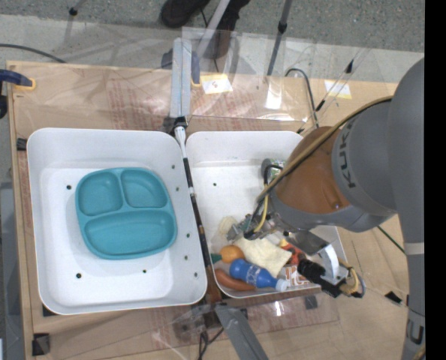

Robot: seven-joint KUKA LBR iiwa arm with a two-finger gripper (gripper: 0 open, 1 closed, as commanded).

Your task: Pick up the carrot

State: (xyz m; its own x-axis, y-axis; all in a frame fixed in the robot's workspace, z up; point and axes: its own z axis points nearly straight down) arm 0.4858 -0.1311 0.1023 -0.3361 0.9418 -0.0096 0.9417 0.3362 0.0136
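Observation:
The carrot (227, 279) is a long orange piece lying along the front wall of the right bin (230, 163), partly under a blue bottle (254, 273). My gripper (250, 224) hangs below the orange wrist band, low over the pile of items in the bin's front left corner, just behind the carrot. The wrist and cables cover most of the gripper, and I see nothing held in it.
A cream-coloured soft item (265, 252) and a small orange round piece (231, 254) crowd around the bottle. More items lie under the arm at the bin's front right (336, 276). A teal divided plate (125, 212) sits in the left bin (50, 163).

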